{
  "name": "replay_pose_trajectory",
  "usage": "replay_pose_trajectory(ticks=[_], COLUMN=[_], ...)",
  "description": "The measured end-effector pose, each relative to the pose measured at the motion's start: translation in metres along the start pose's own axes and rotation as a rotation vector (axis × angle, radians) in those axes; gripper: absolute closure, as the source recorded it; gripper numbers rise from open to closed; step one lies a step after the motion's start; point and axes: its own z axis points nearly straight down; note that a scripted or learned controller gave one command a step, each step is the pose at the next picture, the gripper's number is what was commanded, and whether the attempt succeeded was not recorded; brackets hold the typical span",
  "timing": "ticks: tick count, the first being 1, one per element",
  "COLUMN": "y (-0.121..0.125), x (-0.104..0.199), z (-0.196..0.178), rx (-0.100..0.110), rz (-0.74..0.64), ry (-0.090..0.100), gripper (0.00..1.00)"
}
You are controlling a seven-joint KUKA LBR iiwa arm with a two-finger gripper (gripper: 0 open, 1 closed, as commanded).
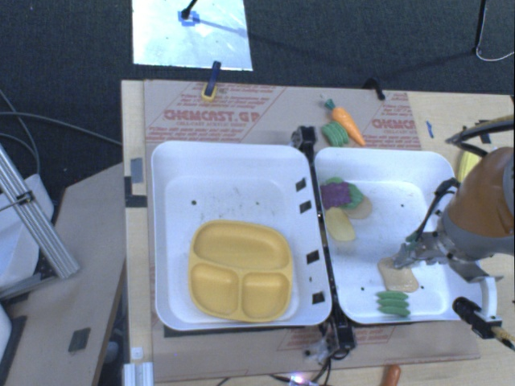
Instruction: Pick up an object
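Observation:
My gripper (405, 257) reaches into the right bin (418, 171) from the right, low over a pale beige flat piece (400, 279) near the bin's front. A green pea pod (392, 301) lies just in front of that piece. At the bin's left side sit a purple grape bunch with green leaves (339, 193) and a pale yellow oval piece (340, 225). Nothing is visibly held.
The left bin (225, 167) holds a yellow divided plate (240, 270). A toy carrot (347, 121) and a green toy (333, 133) lie on the cardboard behind the bins. The arm's orange band (487, 199) hangs over the right bin's right edge.

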Motion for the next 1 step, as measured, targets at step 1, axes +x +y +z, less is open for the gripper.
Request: replay_pose_trajectory(ticks=[1], y=[0.0013], x=[-0.0175], z=[0.0001], rx=[0.002], rz=[-0.002], ry=[0.013], gripper=[1.00])
